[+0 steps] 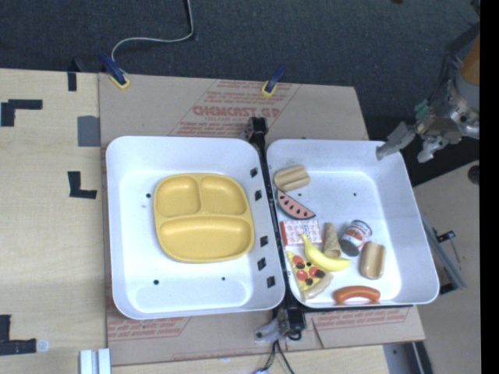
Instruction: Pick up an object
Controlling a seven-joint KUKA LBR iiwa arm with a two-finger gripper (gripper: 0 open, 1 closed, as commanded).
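The right bin (386,197) holds several toy foods: a bread bun (291,178), a watermelon slice (296,206), a red and white packet (300,231), a banana (323,257), a pizza slice (307,273), a cone (331,240), a small can (356,236), a second bun (373,259) and a sausage (356,294). My gripper (407,148) hovers over the bin's far right corner, away from all the food. Its two fingers are spread open with nothing between them.
The left bin (129,209) holds a yellow divided plate (204,216). A black hinge strip (265,209) runs between the bins. Both bins rest on a cardboard sheet (195,107) held by blue and yellow clamps at the back.
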